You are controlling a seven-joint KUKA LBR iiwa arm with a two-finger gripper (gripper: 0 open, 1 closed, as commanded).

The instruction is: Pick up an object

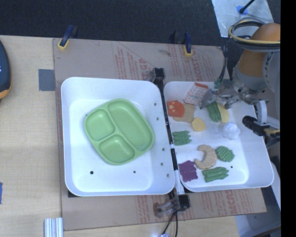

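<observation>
Counting, we are seeing one green three-compartment plastic plate (119, 131) at nine o'clock, four green toy vegetables, and the gripper (213, 101) whose jaw state we cannot tell.

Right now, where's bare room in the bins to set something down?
Left bin: bare white floor all round the green plate, widest along the near edge and the left wall. Right bin: crowded with toy food; bare only in the middle strip between the yellow piece and the croissant, and at the near right corner.
</observation>
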